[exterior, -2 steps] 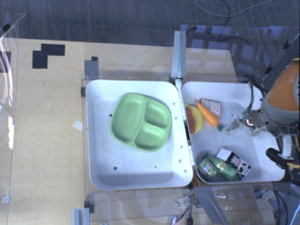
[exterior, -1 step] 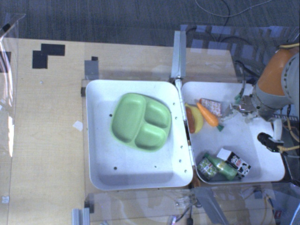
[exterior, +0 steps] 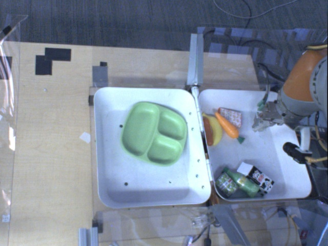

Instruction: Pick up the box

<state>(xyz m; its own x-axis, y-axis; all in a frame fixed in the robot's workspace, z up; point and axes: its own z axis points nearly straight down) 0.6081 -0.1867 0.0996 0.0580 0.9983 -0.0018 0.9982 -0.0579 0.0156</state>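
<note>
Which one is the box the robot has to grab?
Look in the right white bin, at its near edge. The box lies there beside a green bottle. It is the flat white-and-black thing with square corners; its neighbours are green and rounded.

Two shallow bins stand side by side on the bench [exterior: 51,137]: the left bin [exterior: 107,178] holds a divided tray [exterior: 154,132] lying near its centre, and the right bin [exterior: 294,181] holds the remaining objects. Against the right bin's left wall lie a fruit [exterior: 212,130] and, just to its right, a carrot [exterior: 227,125], with a small packet [exterior: 231,116] touching the carrot's far side. Toward the near edge a bottle [exterior: 244,183] lies between a pouch [exterior: 226,183] on its left and a box [exterior: 257,177] on its right; the gripper [exterior: 264,121] sits over the bin's far right part, well apart from the box.
</note>
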